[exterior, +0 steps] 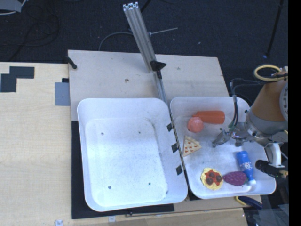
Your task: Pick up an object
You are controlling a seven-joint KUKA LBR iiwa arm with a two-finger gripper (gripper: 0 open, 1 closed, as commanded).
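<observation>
The right bin (pixel 263 188) holds several toy objects. An orange-red cylinder (pixel 209 117) lies at its back, with a pink ball (pixel 195 124) touching its left end. A waffle-patterned wedge (pixel 190 146) lies by the bin's left wall. Along the front sit a yellow round piece with red spots (pixel 212 178), a purple lump (pixel 235 178) and a blue bottle (pixel 245 165). My gripper (pixel 221 140) hangs low over the middle of this bin, right of the wedge and just behind the bottle. Nothing shows in its grasp.
The left bin (pixel 89 112) stands beside the right one, separated by a divider with black clips (pixel 175 147). A slanted metal rail (pixel 143 36) rises behind the bins. The arm's grey and orange body (pixel 269 108) overhangs the right bin's right edge.
</observation>
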